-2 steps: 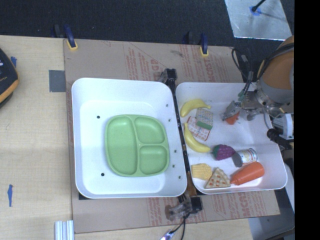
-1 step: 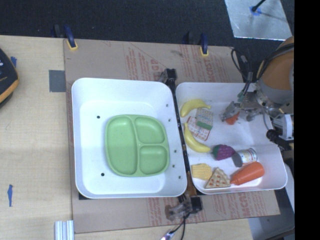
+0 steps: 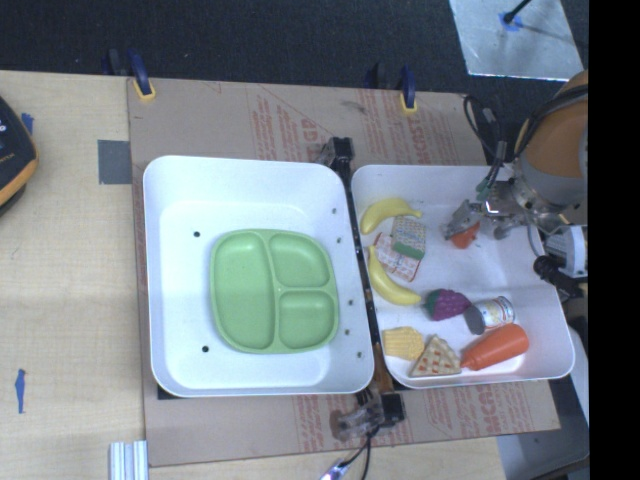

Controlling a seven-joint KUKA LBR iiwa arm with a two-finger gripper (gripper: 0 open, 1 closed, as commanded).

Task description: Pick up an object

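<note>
The jaws (image 3: 466, 226) are hovering over the far right of the right bin (image 3: 540, 373), closing on a small orange-red piece (image 3: 462, 236) lying directly beneath them. Two bananas (image 3: 388, 211) are lying left of it. One carrot (image 3: 494, 346) is lying nearer. One green tray (image 3: 272, 290) is occupying the left bin (image 3: 175, 373).

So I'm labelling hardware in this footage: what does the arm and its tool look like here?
The arm enters from the right as a rounded orange band over grey housing. Black cables loop beside it and down near the bin's right rim. The tool is grey metal with thin, angular parts, and a small orange-red piece shows at its tip.
</note>
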